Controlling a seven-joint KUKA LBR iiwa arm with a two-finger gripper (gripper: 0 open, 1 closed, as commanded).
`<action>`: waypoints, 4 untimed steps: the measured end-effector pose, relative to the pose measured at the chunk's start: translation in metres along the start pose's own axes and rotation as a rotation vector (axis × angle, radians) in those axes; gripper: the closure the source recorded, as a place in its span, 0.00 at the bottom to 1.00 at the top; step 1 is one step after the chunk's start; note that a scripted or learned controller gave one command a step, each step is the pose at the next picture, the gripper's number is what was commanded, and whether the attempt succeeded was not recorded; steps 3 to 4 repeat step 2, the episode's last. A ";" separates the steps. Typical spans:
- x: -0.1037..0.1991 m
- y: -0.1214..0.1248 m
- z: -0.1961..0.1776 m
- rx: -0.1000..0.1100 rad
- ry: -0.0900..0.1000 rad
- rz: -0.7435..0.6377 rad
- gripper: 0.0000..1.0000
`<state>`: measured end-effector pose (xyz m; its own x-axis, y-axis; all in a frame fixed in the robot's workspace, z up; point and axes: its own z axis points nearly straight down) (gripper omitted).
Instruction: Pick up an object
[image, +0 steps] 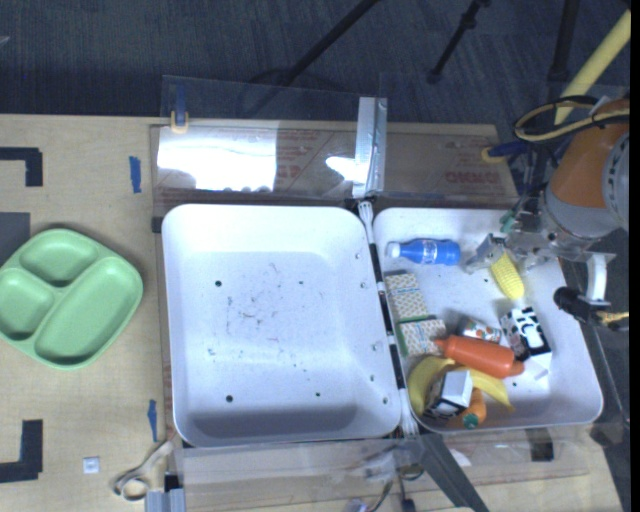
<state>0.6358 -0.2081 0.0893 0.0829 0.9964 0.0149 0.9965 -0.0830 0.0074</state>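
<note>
1. Wooden bench (80, 170) carries two shallow white bins side by side, with a green divided plate (65, 297) resting apart on the far left.
2. Left bin (270, 310) has a bare, scuffed floor.
3. Right bin (570, 390) holds the candidates for pickup: a blue bottle (425, 251) lying near the top edge, a yellow corn cob (508, 277) just beside the tool, an orange carrot-like piece (482, 353) lying across a banana (425, 380), a black-and-white item (525, 330), a patterned packet (408, 298) along the divider, and a small box (452, 390) touching the banana.
4. Gripper (520, 243) sits over the upper right corner of the right bin, close above the corn cob; the orange-banded wrist (588, 170) is above it.
5. Tool state: cannot be determined from this slant; nothing is visibly held.
6. Progress judgement: the task is at the reach stage. No object appears lifted; all items seem to rest on the bin floor. Grasp and lift remain to be done, the corn cob being the likeliest target.
</note>
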 end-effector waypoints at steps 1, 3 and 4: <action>-0.002 0.000 -0.011 -0.002 -0.010 -0.002 1.00; 0.081 0.026 -0.092 0.006 -0.015 -0.064 1.00; 0.081 0.026 -0.092 0.006 -0.015 -0.064 1.00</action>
